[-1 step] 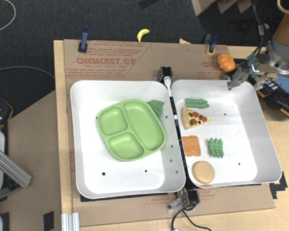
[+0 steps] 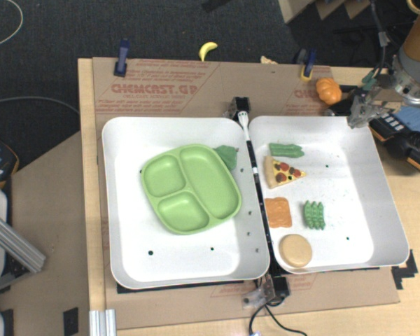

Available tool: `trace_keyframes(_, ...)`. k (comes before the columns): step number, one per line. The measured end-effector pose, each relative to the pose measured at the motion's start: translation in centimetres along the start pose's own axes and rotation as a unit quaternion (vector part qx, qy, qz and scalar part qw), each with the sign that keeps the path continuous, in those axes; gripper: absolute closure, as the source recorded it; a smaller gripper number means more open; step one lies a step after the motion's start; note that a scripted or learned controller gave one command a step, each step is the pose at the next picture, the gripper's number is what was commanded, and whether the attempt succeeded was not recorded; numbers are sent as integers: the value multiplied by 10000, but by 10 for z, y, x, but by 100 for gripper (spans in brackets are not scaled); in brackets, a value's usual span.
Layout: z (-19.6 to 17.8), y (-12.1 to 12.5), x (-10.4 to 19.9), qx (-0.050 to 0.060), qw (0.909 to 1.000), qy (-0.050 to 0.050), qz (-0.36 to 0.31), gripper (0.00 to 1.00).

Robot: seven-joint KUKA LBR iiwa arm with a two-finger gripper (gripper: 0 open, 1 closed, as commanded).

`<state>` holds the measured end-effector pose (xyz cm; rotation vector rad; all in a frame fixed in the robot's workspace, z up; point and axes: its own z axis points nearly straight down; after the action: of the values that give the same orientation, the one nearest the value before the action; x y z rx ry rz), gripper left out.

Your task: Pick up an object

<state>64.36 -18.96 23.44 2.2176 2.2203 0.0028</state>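
Looking down on cardboard-topped bench. Lying in right bin: pizza slice, probably feeling light, rigid, slick; favouring pinching across straight edges. Hovering above far corner: gripper, grasp unreadable.

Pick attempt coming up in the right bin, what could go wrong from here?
The pizza slice and orange square lie flat near the bin's left wall, so the pincer may skid off them or clip that wall. The round cookie sits close below the square, so both could get nudged.
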Motion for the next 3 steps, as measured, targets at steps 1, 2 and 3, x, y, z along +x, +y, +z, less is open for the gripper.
trace_keyframes(1,-35,-26,17,12,10000,10,-5,100)
trace_keyframes(2,-145,-72,42,-45,10000,-5,-8,100)
trace_keyframes(3,-237,-116,72,-41,10000,-2,-12,100)
